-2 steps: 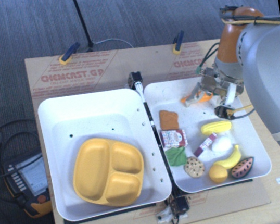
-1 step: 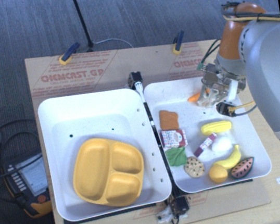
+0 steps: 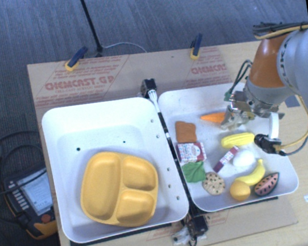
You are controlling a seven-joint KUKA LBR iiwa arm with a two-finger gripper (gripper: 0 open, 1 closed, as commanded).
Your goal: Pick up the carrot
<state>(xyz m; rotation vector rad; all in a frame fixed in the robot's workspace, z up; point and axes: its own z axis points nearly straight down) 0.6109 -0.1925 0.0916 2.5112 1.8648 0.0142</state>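
Two white bins sit side by side on the tabletop (image 3: 306,205), and you've got just the one overhead cam to work from. Left bin (image 3: 57,135) holds a yellow divided tray (image 3: 119,187). Right bin (image 3: 291,182) carries the clutter: the carrot (image 3: 213,118) lies near the bin's back-right part, orange, pointing roughly left, w/ a brown flat piece (image 3: 186,131) just beside it to the left and a corn cob (image 3: 237,140) a bit in front. Further fwd you'll see a red packet (image 3: 191,152), a green bit (image 3: 193,171), a cookie (image 3: 213,183), a white egg-like ball (image 3: 243,160), a banana (image 3: 253,173), a lemon (image 3: 240,190) and a watermelon slice (image 3: 267,184). The arm (image 3: 284,64) comes in from the right, and the tool (image 3: 236,110) sits low right at the carrot's thick end, touching or nearly so; you can't tell from this angle how the tool stands, nor whether anything is between its tips. Progress, as a judgement: approach looks about done, but the carrot rests on the bin floor, so grip and lift are both left to do.
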